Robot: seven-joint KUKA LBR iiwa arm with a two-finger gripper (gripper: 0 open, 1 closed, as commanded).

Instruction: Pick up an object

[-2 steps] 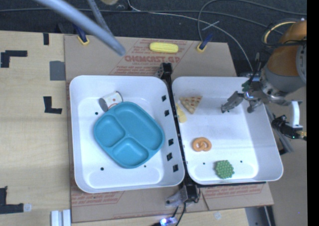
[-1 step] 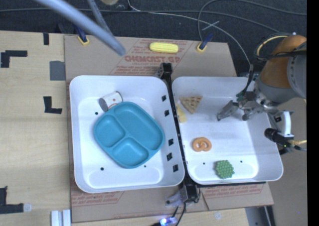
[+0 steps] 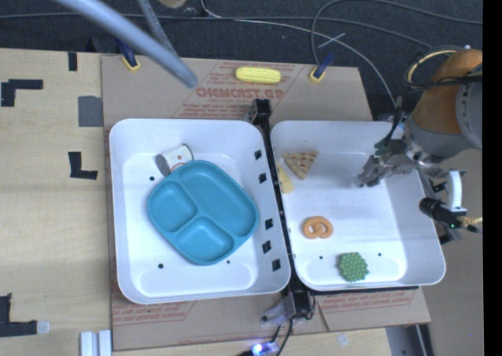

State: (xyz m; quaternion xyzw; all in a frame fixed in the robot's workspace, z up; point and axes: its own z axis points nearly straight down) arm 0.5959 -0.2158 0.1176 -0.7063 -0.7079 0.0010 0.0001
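In the right shallow white bin, the jaws of the gripper, whose state I cannot tell, hang near the far wall, with the orange pretzel-shaped toy nearer the camera, leftward.

- Yellow corn cob lying on the cardboard sheet behind the bins.
- Two yellow-tipped clamps at the cardboard's far edge.
- Black cable trailing across the dark floor.
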